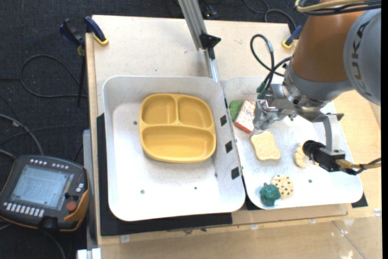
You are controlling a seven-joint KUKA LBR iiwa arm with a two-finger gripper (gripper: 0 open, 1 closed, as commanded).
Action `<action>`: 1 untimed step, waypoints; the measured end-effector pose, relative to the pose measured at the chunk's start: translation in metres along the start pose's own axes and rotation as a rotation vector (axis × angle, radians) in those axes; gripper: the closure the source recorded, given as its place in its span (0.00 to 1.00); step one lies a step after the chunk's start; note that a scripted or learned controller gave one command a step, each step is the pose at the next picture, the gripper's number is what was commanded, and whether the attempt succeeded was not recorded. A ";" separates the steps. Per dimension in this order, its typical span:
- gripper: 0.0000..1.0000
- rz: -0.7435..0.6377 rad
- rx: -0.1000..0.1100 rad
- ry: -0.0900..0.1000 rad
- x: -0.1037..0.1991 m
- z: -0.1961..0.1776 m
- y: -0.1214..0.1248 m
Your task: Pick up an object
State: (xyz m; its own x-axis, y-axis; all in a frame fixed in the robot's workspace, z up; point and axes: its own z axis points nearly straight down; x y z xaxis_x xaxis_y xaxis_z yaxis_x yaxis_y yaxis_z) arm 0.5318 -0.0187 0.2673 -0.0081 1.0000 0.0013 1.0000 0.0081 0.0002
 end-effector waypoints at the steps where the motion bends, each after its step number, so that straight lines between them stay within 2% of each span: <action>1: 1.00 -0.001 0.002 0.000 0.060 0.011 -0.006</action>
State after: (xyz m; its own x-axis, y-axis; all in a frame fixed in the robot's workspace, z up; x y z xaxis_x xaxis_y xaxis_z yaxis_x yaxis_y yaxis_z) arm 0.5257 0.0414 0.2567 -0.0086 1.0000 0.0017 1.0000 0.0086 -0.0019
